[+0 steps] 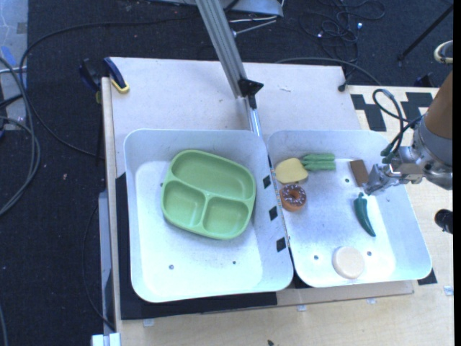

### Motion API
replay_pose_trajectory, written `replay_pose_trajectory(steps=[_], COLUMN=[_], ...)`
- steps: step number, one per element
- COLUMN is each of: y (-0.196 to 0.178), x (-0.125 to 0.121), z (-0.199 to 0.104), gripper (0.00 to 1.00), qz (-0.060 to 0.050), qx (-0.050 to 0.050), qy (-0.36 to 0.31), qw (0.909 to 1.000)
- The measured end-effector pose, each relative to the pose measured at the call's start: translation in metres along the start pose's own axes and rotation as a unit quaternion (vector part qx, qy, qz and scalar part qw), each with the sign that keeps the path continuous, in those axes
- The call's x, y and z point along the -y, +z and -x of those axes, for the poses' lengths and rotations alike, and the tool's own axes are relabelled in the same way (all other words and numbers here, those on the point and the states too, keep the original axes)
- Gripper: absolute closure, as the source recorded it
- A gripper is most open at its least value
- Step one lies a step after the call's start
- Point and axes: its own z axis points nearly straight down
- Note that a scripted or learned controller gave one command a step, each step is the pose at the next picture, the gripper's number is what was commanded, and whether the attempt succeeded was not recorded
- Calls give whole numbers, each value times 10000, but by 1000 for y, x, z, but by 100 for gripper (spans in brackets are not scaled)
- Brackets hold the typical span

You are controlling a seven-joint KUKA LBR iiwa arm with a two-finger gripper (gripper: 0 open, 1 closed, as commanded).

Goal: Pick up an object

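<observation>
Gripper sits over the right bin, arm entering from the right edge, grey body with dark cables looping above the wrist. Fingers point down-left toward the bin floor. Their tips are small and blurred against the white; cannot tell if they are spread or pressed together. Nothing visibly sits between them.

Using the green pepper as landmark: it lies on the right bin floor, long axis running top-left to bottom-right, stem end up. Gripper tip is just above the pepper's upper end, very near it; contact not resolvable. A small brown block lies above the pepper, just left of the gripper. A round beige disc lies below and slightly left of the pepper, near the bin's front edge. A frosted doughnut is well left of the pepper, by the bin's left wall. A yellow piece is touching or just above the doughnut, up-left of the pepper. A green ridged item lies beside the yellow piece on its right, up-left of the pepper.

Far left of the pepper, the left bin holds a green divided tray, three compartments, lying flat.
</observation>
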Motion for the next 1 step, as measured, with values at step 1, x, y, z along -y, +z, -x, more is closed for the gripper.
replay_pose_trajectory(steps=[1], y=[-7], x=[-15], z=[-55], gripper=[100], qz=[-15], qx=[-13], qy=[-23], qw=[10000])
